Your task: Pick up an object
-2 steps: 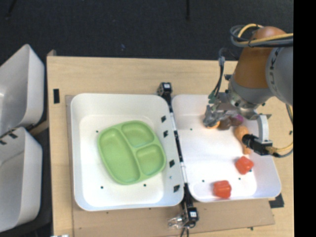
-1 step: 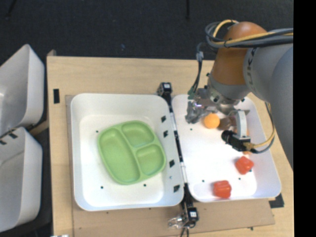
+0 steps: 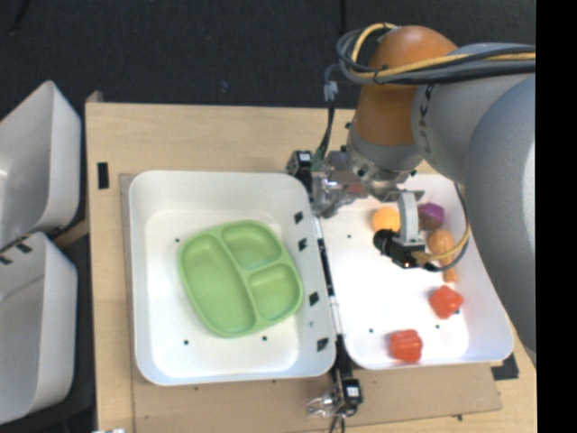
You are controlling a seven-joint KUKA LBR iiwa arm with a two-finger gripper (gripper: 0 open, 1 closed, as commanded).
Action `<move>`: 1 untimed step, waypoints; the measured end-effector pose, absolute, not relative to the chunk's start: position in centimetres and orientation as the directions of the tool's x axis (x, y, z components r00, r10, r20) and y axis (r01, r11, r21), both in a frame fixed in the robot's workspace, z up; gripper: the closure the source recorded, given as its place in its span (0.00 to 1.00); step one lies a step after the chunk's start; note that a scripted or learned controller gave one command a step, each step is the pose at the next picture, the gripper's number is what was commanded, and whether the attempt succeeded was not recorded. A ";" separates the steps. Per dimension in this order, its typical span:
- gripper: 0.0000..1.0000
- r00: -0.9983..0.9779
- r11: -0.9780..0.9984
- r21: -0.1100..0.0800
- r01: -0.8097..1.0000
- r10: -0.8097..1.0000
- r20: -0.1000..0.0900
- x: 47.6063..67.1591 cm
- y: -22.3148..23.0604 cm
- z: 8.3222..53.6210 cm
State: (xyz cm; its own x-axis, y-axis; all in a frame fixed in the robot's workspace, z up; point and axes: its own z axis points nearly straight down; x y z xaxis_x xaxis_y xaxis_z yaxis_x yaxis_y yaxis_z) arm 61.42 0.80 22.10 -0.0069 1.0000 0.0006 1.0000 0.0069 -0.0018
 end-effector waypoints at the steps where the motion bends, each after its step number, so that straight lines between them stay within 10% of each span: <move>1: 1.00 -0.008 0.008 -0.003 1.000 1.000 0.000 61.1 6.8 21.7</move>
